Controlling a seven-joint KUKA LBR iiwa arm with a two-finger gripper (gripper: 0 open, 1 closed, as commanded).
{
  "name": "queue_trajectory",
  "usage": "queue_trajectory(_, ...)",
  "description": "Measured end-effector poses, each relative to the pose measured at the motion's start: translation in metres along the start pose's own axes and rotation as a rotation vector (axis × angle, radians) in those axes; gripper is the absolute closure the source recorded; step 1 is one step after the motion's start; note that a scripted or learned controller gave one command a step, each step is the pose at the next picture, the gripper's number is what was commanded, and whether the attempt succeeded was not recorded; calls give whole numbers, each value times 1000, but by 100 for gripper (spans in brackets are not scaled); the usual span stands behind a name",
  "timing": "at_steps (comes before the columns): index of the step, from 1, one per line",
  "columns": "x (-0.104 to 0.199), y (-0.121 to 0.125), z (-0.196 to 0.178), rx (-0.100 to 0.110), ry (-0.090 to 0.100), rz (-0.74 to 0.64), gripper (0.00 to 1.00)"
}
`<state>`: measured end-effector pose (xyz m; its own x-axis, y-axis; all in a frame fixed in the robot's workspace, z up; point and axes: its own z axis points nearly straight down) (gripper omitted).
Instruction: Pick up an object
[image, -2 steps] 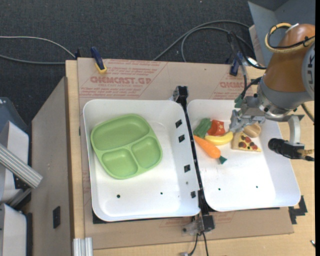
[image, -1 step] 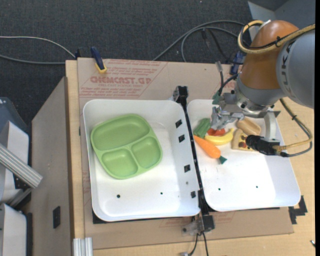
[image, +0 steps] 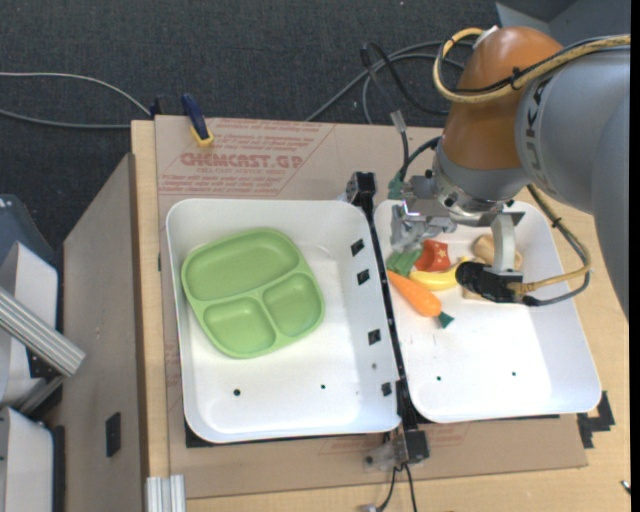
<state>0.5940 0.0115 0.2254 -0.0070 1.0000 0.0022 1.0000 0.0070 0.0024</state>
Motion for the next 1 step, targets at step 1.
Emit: queue_trajectory(1, 56, 18, -7, -1, 0, -1, 100)
